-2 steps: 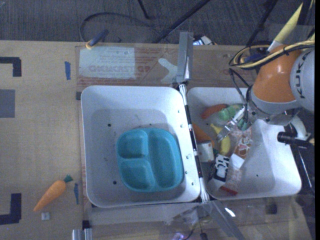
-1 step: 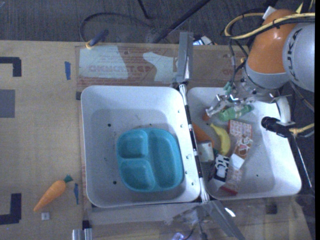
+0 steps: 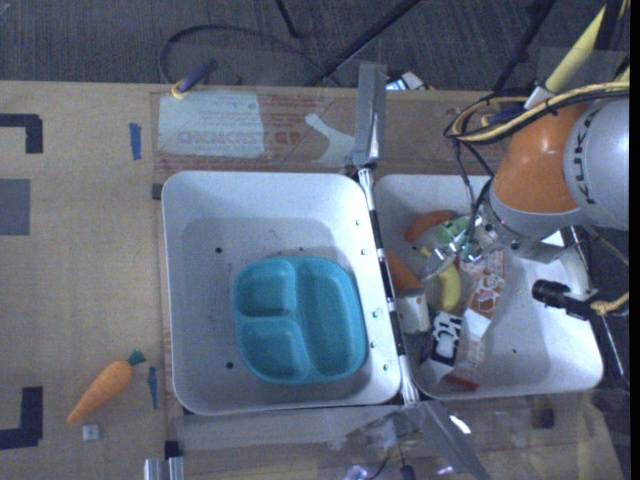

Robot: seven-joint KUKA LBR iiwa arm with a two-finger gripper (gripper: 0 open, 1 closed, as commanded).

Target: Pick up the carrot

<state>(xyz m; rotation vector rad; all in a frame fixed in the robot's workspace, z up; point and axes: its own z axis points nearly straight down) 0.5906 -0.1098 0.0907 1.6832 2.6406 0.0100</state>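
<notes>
Camera view looks down on the bench point(image 3: 80, 168), and we start with the biggest things. The arm point(image 3: 560, 163) comes in from the right and hangs over the right bin point(image 3: 575, 363). The left bin point(image 3: 200, 208) holds a blue divided tray point(image 3: 298, 318), which lies near the middle of it.

The right bin is crowded with small things: a yellow piece point(image 3: 451, 288), orange pieces point(image 3: 432, 223) near its far left corner, and some packets point(image 3: 455, 343) toward the near side. The gripper point(image 3: 458, 253) is low among these things. We cannot tell if its fingers are apart or together, because the clutter hides them.

The carrot point(image 3: 100, 390) is not in any bin. It lies on the bare bench, to the left of the left bin, close to the near edge, well apart from the gripper. Its long axis runs at a slant: the green leafy end points far and right, toward the bin corner, and the thin orange tip points near and left.

We judge it is a toy, so probably light and stiff, perhaps a little slippery because of the smooth tapered shape. The best place to hold seems the thick part just below the green top, with the fingers closing across the long axis.
</notes>
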